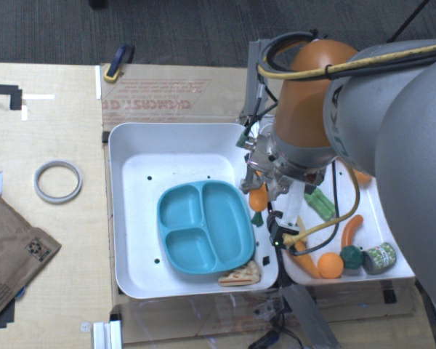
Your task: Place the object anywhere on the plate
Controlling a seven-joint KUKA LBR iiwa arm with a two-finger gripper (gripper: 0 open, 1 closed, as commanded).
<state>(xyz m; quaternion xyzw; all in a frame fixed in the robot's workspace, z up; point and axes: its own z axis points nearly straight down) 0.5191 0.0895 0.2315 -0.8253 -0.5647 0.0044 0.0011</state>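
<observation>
A teal divided plate (206, 226) lies in the left white bin (131, 195), toward its front right. My gripper (261, 187) hangs over the wall between the two bins, just off the plate's upper right rim. A small orange carrot (257, 198) with a green tip sits between its fingers, pointing down, so the gripper is shut on it. The carrot hangs above the bin wall, beside the plate and not over it. The wrist hides the upper part of the fingers.
A toast slice (240, 274) lies at the plate's front edge. The right bin (392, 267) holds a green vegetable (321, 202), an orange pepper (349, 229), an orange ball (331, 265) and a small can (380, 257). A tape ring (58, 181) lies on the bench at left.
</observation>
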